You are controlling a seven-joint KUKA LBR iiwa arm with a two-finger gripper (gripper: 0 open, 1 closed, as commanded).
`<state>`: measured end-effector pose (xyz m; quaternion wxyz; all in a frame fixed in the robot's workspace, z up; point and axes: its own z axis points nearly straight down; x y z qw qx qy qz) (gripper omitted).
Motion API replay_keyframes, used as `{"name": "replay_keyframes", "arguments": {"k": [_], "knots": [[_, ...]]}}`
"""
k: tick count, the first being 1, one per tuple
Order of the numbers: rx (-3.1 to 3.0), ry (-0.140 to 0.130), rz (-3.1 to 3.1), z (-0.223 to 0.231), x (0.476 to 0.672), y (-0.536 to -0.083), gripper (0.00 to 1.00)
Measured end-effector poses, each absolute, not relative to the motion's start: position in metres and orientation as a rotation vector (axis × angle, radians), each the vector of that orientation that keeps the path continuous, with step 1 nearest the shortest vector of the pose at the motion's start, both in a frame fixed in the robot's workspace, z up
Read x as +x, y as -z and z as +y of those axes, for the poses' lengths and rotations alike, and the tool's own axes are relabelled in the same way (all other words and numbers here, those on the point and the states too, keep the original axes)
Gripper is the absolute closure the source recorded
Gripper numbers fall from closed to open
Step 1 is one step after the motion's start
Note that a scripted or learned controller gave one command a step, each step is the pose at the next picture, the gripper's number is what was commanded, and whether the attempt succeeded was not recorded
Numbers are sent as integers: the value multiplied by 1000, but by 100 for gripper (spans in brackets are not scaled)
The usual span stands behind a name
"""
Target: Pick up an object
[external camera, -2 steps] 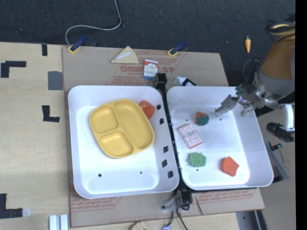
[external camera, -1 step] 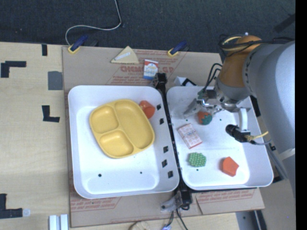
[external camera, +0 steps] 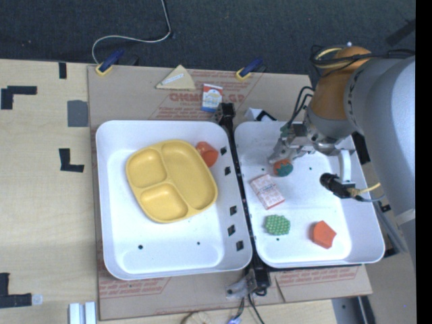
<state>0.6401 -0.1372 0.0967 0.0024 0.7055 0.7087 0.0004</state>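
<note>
Bench (external camera: 40,181) wood, black marks | cardboard (external camera: 135,93) | dark carpet (external camera: 236,12)

You see a glossy yellow plastic divided plate (external camera: 171,179) in a smooth white bin (external camera: 115,241), over matt brown cardboard (external camera: 135,96) on a pale wood-look counter (external camera: 40,221).

Small red-and-white carton (external camera: 212,98) and tan wedge (external camera: 177,79) on brown cardboard (external camera: 135,93) behind the bins.
</note>
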Motion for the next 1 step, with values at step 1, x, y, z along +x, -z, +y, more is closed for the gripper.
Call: {"name": "replay_keyframes", "arguments": {"k": [1], "knots": [[2216, -4, 2224, -75, 579, -190, 100]]}}
